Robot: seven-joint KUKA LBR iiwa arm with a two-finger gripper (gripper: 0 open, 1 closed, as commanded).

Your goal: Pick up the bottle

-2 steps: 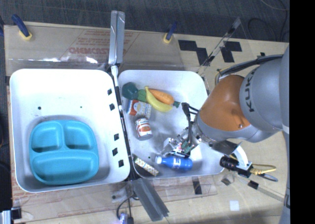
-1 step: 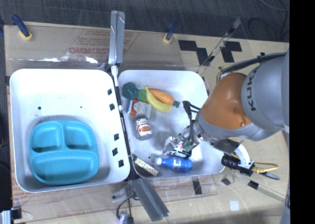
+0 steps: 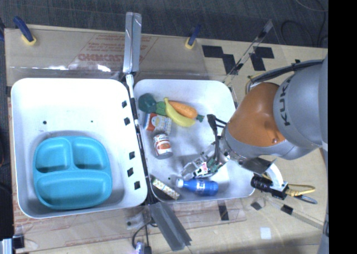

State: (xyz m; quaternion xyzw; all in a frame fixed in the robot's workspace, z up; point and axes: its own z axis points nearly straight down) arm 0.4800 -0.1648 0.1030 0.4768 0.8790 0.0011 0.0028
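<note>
The blue bottle lies on its side near the front wall of the right bin, with the gripper poised just above it, presumably for a grasp, its finger spread unreadable, beside a can and banana.

The grey arm reaches in from the right over the right-hand bin, its orange band bulging above the wrist, and the gripper hangs low near that bin's front wall.
</note>
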